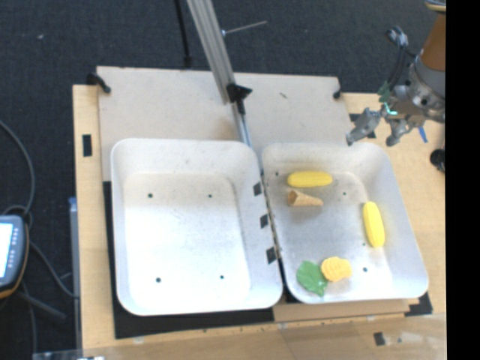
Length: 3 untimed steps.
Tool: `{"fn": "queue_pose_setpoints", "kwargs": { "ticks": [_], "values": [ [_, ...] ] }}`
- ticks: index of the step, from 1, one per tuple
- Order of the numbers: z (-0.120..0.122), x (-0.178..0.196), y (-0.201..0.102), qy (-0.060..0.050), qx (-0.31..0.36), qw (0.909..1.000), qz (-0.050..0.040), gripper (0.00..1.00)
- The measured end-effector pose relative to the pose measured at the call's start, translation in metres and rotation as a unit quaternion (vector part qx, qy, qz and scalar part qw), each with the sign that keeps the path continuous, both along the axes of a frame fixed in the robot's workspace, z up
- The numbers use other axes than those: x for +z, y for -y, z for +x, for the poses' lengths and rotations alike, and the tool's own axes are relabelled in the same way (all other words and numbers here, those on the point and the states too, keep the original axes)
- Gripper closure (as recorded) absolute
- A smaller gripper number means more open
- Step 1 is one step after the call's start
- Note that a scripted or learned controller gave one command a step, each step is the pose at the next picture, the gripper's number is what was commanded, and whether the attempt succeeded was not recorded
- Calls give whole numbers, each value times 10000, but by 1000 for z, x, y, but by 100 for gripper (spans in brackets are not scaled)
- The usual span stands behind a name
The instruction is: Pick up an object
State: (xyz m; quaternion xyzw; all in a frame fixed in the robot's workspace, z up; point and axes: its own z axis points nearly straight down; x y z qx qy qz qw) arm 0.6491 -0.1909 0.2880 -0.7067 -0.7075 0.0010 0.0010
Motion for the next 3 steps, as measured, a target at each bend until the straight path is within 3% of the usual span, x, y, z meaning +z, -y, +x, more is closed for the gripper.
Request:
{"fn": "queue_pose_setpoints", "kwargs": {
  "ticks": [1, 3],
  "values": [
    [1, 3, 0, 20, 14, 10000, -16, 0],
    [-9, -107, -6, -3, -3, 10000, -8, 0]
  ]
}}
